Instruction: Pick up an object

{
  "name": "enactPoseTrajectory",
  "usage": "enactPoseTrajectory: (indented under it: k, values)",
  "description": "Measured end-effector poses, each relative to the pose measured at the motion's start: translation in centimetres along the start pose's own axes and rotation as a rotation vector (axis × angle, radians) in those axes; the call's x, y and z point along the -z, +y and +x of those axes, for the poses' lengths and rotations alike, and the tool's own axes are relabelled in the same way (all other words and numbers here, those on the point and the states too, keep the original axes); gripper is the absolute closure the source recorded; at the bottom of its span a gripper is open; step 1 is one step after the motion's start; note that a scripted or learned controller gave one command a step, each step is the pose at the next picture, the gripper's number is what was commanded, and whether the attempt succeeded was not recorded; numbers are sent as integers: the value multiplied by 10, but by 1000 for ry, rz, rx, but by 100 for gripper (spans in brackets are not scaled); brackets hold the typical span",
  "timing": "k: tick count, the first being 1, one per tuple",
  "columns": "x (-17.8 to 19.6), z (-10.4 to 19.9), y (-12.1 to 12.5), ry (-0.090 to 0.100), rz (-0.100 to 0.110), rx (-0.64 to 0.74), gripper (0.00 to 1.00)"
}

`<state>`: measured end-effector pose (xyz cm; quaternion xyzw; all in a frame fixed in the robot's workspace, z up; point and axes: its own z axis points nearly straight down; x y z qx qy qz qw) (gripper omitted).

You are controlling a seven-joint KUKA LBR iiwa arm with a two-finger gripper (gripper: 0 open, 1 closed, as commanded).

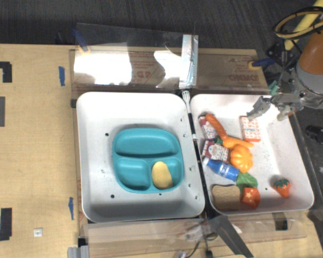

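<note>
Starting at the near edge of the right bin point(304, 195), a tan slice of bread point(226, 195) lies against the front wall, with a red strawberry point(251, 196) touching its right side. A small tomato point(282, 187) sits apart from these, toward the bin's near right corner. Just beyond the bread, a blue bottle point(223, 170) lies tilted, and a green leafy piece point(246, 180) shows between it and the strawberry. An orange pumpkin-like item point(241, 157) rests beside the bottle, touching a carrot point(222, 133) that runs diagonally toward the far left of the bin. Two small red-and-white cartons point(214, 150) lie along the divider side, partly under the carrot. A further small carton point(250, 129) lies alone, farther back, near the bin's centre.

The left bin point(91, 160) holds a teal compartment tray point(147, 159); a yellow potato-like item point(162, 175) sits in its near right compartment.

At the far right corner of the right bin, the gripper point(273, 109) hangs above the bin floor, just beyond and to the right of the lone carton, not touching it. Its fingers point(257, 109) are spread apart with nothing between them. The orange band point(315, 58) of the arm shows above it at the right edge.

Beyond both bins, a clear plastic sheet point(134, 61) lies on the bench.
</note>
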<state>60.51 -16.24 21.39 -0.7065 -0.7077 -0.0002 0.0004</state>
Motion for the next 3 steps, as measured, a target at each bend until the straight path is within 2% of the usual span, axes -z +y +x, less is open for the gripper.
enactPoseTrajectory:
  k: [1, 2, 3]
  values:
    - [-122, 45, -98, 1, 1, -20, 0]
    - [-113, 43, -97, 0, -1, -25, 100]
    - [-26, 89, 4, 0, -9, 25, 100]
